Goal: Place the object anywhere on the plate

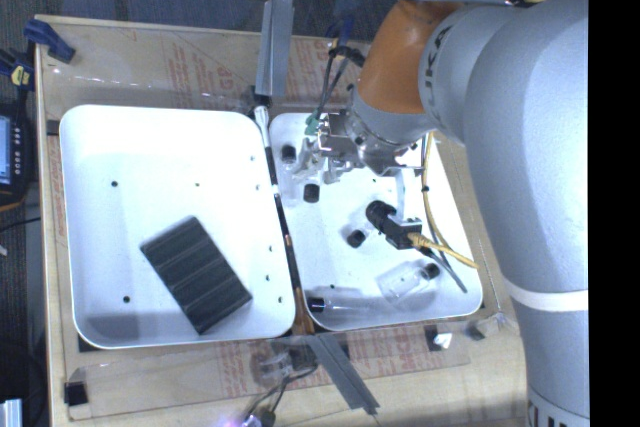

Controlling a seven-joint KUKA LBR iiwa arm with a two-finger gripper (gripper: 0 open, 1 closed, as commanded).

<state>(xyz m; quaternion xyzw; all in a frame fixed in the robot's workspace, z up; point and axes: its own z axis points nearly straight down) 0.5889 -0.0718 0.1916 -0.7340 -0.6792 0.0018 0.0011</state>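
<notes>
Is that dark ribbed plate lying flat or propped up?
Flat: the plate rests on the floor of the left bin, whole ribbed top facing up, leaning on no wall.

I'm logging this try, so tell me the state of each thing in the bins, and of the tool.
Plate: flat in the left bin, askew, nothing on it.
Black piece: loose on the floor of the right bin, apart from the tool.
Clear piece: lying by the right bin's near wall.
Tool: over the right bin's far left part.
</notes>
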